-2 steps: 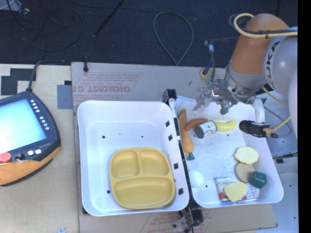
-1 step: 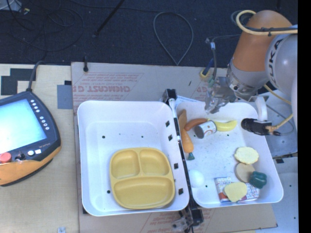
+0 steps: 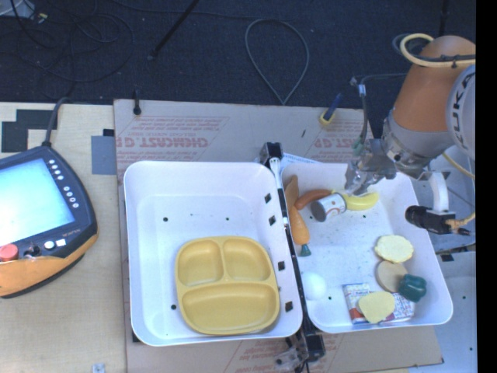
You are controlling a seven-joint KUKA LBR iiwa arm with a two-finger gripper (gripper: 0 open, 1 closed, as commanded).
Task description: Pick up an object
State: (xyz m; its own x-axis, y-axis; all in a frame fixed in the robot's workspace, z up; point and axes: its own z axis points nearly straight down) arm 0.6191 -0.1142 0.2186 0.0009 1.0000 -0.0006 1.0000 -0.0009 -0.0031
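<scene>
From the camera above, the surface (image 3: pixel 194 127) carries two shallow white bins side by side. The left bin (image 3: pixel 147 208) holds a yellow three-compartment plastic tray (image 3: pixel 227 284). The right bin (image 3: pixel 435 301) holds the loose items: a yellow banana-shaped toy (image 3: pixel 363 201) near the far wall, a small white can with a dark end (image 3: pixel 329 207) just beside it, an orange carrot-shaped toy (image 3: pixel 296 216) along the divider, a white ball (image 3: pixel 314 286), pale round slices (image 3: pixel 394 248), a green pepper-like piece (image 3: pixel 412 287) and a flat printed packet (image 3: pixel 373 301) at the near side.

The pincer (image 3: pixel 359 179) hangs just above the banana toy's left end, close to the can; whether its tips are spread or pressed together I cannot tell, and nothing can be made out between them.

The banana toy looks the likely target. I judge it light, hollow, stiff plastic with a smooth, somewhat slippery skin. Taking it across the narrow middle of its curve, clear of the can, should give the steadiest hold; a pinch near a tapered end could let it squirt out.
</scene>
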